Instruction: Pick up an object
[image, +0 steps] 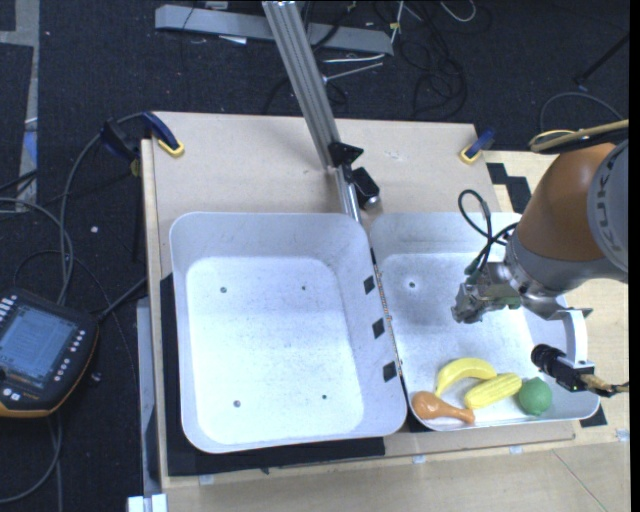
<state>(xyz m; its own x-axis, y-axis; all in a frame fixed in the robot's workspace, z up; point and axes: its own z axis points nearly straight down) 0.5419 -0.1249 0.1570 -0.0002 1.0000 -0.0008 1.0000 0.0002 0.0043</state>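
In the right bin (420, 250) several toy foods lie along the near edge: a yellow banana (462, 373), a yellow corn cob (492, 389), an orange pear-shaped piece (441, 406) and a green round fruit (535, 397). My gripper (468, 308) hangs over the middle of that bin, a little above and beyond the banana. I see nothing between its fingers. The grey arm with its orange band (570, 205) comes in from the right.
The left bin (200, 240) sits beside the right one, sharing a raised divider with black clips (380, 325). A slanted metal pole (310, 90) rises behind the bins. Clamps (165, 135) hold the wooden bench corners. A teach pendant (35, 350) lies off the bench at left.
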